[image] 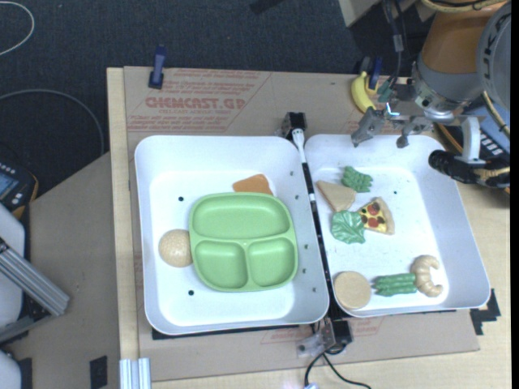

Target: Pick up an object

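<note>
The arm [470,31] enters at the upper right of the frame and is cut off by the top and right edges, so only its orange band and grey wrist show. An orange piece [253,185] in the left bin [154,217] is partly hidden behind the green divided tray [242,241], and a round tan piece [175,248] lies touching the tray's left side. The gripper [379,131] hangs over the upper rim of the right bin [462,241], its two fingers spread apart with nothing between them. Lower in that bin lie a green leafy piece [356,177], a tan wedge [335,195], a pizza slice [376,215], another leafy piece [349,228], a round cookie [352,289], a green bumpy piece [396,284] and a croissant [428,275].
</note>
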Controlling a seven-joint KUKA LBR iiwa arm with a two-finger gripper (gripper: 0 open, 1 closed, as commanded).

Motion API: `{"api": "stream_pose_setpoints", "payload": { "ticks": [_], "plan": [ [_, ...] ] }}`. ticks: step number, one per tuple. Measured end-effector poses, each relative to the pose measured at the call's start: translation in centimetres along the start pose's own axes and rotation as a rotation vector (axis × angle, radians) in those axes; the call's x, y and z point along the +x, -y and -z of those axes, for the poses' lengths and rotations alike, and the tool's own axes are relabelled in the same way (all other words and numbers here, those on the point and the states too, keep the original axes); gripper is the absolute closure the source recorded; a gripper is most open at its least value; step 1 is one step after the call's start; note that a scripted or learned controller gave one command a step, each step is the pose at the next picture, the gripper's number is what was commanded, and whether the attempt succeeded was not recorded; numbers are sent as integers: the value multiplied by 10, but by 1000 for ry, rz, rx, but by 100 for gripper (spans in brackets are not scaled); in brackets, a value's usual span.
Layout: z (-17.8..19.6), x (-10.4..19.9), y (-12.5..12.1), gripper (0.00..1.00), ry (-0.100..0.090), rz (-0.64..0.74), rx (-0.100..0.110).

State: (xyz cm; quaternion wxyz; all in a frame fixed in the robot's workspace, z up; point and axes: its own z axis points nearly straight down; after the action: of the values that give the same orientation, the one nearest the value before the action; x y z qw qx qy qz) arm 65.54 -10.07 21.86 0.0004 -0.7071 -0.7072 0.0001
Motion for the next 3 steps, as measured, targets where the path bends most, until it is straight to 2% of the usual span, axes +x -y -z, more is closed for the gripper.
{"api": "stream_pose_setpoints", "payload": {
  "ticks": [1, 2, 3],
  "plan": [
    [11, 0, -1, 100, 1, 1, -4],
    [-87, -61, -10, 100, 1, -5, 6],
    [-130, 0, -6, 100, 5, 3, -9]
  ]
}}
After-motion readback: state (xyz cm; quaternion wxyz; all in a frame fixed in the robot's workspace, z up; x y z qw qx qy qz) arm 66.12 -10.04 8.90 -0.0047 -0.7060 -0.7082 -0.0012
